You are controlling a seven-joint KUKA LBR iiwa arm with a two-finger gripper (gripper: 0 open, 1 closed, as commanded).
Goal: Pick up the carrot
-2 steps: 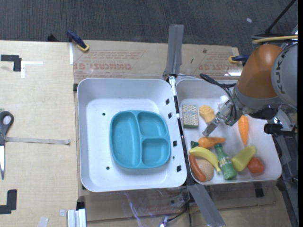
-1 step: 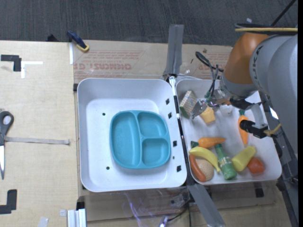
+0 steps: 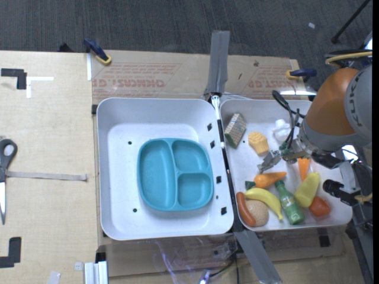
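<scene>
The gripper [image 3: 283, 156] is hanging low in the right bin [image 3: 260, 108], its grip state indiscernible. The carrot [image 3: 270, 179] is lying just below it, crowded by the banana [image 3: 266, 199] and green bottle [image 3: 289, 204].

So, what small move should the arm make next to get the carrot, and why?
Probably a short descent straight down. The gripper hangs in the right bin, just above the carrot, which lies on its side beside the banana and the green bottle. The carrot is not between its fingers yet, so lowering should come before any closing.
</scene>
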